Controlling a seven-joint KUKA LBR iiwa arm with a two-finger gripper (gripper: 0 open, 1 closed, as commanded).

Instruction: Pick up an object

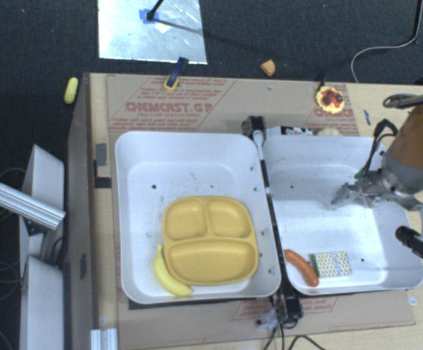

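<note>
Camera view shows the claw [340, 196] low over the right bin [299, 159], near its far side, with nothing between its fingers; I cannot tell if they are open or closed. The sausage [301, 267] and the sponge [331, 264] lie together well nearer the camera than the claw, probably the easiest targets. The tray [210, 239] and banana [169, 277] sit far to its left, in the left bin [146, 159].

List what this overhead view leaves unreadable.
- Claw: small and blurred over the right bin; open or shut unclear.
- Banana: partly tucked under the yellow divided plate.
- Patterned packet: print too small to read.
- Arm: cut off by the right edge.
</note>
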